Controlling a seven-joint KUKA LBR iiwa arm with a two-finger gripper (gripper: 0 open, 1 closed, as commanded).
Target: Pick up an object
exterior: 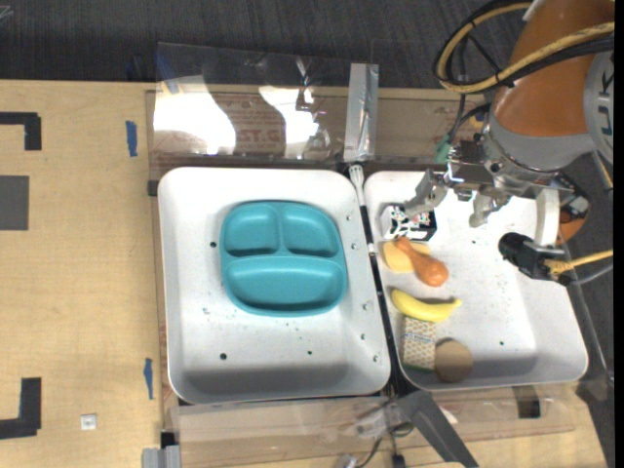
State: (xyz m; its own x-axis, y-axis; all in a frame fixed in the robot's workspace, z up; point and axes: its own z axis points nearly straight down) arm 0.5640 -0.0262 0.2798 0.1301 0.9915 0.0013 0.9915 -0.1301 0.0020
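I see gripper (451,199) over right bin (546,344), near its back edge; fingers (426,196) spread apart, nothing between them. Carrot (421,260) lies just below-left of gripper, not touching. Banana (425,306) sits just in front of carrot. Brown ball (452,358) rests near front wall, on patterned cloth (417,340). Left bin (185,291) holds teal divided plate (284,257), centred.

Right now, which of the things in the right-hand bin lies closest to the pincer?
The small black-and-white item at the bin's upper left, just below the pincer. The orange toy, banana and brown ball lie farther down.
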